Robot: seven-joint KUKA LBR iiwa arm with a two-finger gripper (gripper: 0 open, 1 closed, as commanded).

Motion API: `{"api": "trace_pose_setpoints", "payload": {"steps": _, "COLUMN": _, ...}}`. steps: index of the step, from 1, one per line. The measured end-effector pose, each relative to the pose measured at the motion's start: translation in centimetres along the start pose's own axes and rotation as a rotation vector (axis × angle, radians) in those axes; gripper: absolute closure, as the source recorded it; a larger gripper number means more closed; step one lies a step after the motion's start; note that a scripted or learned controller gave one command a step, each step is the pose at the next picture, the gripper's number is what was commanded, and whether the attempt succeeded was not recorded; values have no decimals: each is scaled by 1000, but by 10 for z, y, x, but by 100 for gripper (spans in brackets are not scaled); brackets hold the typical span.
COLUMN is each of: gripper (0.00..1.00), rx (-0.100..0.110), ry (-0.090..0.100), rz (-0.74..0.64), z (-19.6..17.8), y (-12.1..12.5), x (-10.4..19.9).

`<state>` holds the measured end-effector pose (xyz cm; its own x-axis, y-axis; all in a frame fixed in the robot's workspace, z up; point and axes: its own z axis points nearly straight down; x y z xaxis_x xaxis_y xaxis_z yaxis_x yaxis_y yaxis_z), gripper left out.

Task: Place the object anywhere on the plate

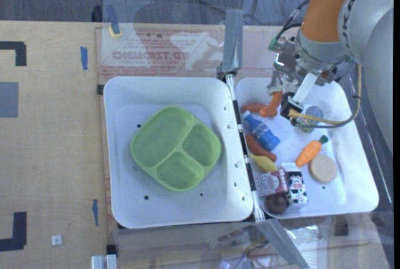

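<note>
Bright, even overhead light; soft shadows, slightly blurry picture

1. A green plate lies in the left bin.
2. The hand hangs over the far end of the right bin.
3. A blue bottle, a carrot and a tan disc lie in that bin.

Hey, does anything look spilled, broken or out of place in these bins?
Nothing stands out. The green plate lies flat in the left bin, just turned askew to its walls. The blue bottle, carrot and the rest lie jumbled inside the right bin, nothing spilled.
</note>
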<state>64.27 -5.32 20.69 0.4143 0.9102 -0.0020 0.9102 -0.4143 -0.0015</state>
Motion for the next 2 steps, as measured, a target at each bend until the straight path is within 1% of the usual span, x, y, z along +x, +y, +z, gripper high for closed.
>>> {"api": "trace_pose_setpoints", "payload": {"steps": 1, "gripper": 100, "rx": 2, "ry": 1, "rz": 48, "z": 23, "y": -55, "x": 40}}
{"api": "trace_pose_setpoints", "payload": {"steps": 2, "gripper": 100, "rx": 4, "ry": 1, "rz": 88, "z": 23, "y": -101, "x": 92}}
